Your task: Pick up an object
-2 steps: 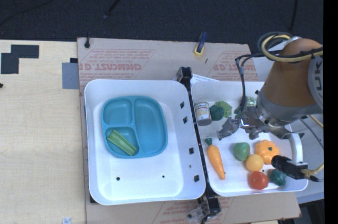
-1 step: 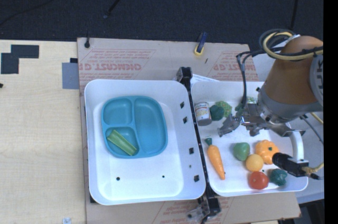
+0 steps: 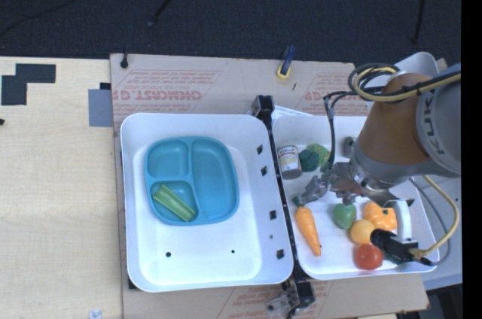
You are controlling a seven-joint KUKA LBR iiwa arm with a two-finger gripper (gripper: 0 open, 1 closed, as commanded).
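Hovering low over the right bin [image 3: 343,274], the gripper [image 3: 312,191] sits spread and empty just above the carrot [image 3: 307,229], so the reach seems underway, needing descent and closure next.

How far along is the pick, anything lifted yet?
Done: nothing is visibly lifted. A green strip lies in the blue divided plate in the left white bin.
In hand: the pincer sits low in the right white bin, between the small metal can and the orange toy carrot; no object shows between its tips.
Left: grasp one item and raise it.
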